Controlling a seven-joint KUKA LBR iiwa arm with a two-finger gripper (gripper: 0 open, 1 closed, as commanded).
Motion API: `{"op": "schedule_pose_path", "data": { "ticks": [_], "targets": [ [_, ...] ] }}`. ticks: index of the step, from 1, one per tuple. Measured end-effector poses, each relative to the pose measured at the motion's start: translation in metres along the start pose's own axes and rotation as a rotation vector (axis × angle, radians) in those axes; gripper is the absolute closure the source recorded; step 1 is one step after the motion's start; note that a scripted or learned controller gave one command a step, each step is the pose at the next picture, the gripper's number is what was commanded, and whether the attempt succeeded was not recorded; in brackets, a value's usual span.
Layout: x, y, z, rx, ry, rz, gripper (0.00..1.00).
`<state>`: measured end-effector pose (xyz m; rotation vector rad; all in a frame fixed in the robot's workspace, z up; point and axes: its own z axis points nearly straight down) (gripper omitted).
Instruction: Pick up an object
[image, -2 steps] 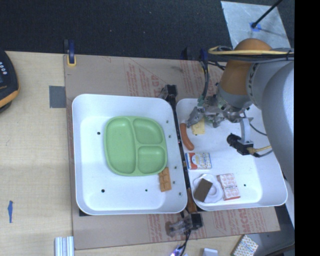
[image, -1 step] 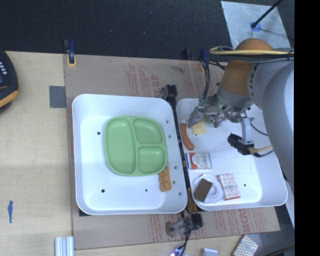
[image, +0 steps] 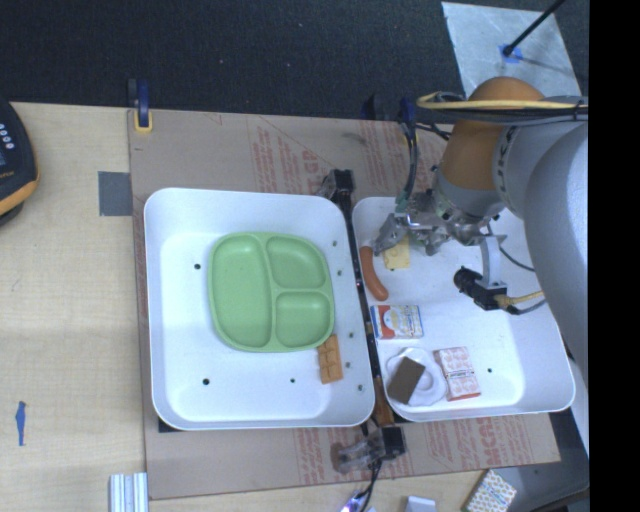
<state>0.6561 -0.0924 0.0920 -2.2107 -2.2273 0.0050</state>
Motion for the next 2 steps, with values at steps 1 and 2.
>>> {"op": "schedule_pose_path", "data": {
  "ticks": [1, 2],
  "targets": [
    [0.000, 0.000, 0.000, 0.000, 0.000, 0.000, 0.00],
    [-0.001, 0.000, -0.011, 0.001, -0.001, -0.003, 1.00]
  ]
}}
